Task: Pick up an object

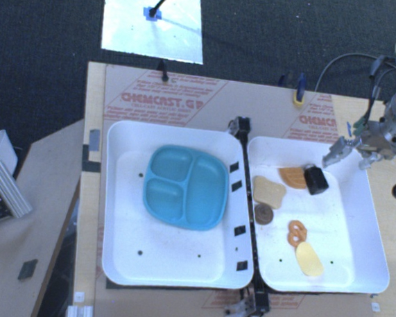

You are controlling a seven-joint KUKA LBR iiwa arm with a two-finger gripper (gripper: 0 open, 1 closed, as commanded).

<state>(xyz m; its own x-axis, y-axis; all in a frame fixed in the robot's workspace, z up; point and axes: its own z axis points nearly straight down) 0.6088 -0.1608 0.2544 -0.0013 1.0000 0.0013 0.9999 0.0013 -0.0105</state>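
Objects: orange slice (293,176), black block (315,180), tan slab (268,192), brown disc (263,213), pretzel (297,231), yellow piece (309,259), all lying in right bin (365,226).
Fingers (336,152): above the bin's far edge, near the block; spread or pressed together, cannot tell.
Left bin (120,202): blue plate (185,186).

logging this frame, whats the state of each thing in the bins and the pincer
blue plate: upright, flat in left bin, nothing on it
black block: tilted, touching orange piece
orange piece: flat
tan slice: flat
brown disc: flat
pretzel: flat
yellow piece: flat
pincer: above right bin, holding nothing
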